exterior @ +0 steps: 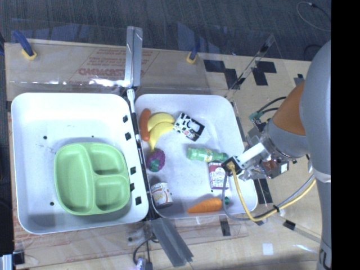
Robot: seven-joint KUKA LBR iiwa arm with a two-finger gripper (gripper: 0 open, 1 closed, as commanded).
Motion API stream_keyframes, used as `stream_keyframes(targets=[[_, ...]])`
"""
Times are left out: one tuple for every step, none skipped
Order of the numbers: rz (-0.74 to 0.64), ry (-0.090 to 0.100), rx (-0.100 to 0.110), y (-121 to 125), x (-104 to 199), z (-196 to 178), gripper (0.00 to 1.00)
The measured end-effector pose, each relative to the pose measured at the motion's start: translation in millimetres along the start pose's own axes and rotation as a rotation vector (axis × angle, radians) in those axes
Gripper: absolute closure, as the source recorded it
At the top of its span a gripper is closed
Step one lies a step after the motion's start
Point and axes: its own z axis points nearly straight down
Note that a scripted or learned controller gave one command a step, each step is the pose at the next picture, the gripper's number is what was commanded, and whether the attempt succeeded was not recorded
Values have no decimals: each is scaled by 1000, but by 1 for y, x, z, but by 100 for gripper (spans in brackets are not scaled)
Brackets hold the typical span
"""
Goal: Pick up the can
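Can (pixel 161 194), small with an orange and white label, sits in the right bin (pixel 239 122) at its near left corner, close against the wall shared with the left bin (pixel 22 151); it seems to stand upright. A purple round thing (pixel 156 160) lies just above it, and a carrot (pixel 205 206) lies to its right along the near wall.

Farther back in the same bin are a banana (pixel 158 126) with an orange-red piece (pixel 145 122) beside it, a black and white carton (pixel 189 126), a green bottle (pixel 205 154) lying on its side, and a red and white bottle (pixel 216 176) just below that. The left bin holds a pale green divided plate (pixel 93 178).

The gripper (pixel 260 166) hangs over the right rim of the right bin, well apart from the can, with the grey arm (pixel 318 111) and its orange band behind it. I cannot tell whether it is open or closed, and nothing is seen in its grasp.

Both bins rest on a pale bench (pixel 67 61) printed with red lettering, with black square marks (pixel 225 69) towards the back right and blue clamps (pixel 25 48) at its far edge. A grey metal bracket (pixel 134 58) stands between the bins. Dark carpet (pixel 169 4) covers the floor beyond.
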Motion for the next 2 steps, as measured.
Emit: stream_keyframes(targets=[[76,2,-5,2,-1,-1,100],[-58,3,-6,1,0,-17,100]])
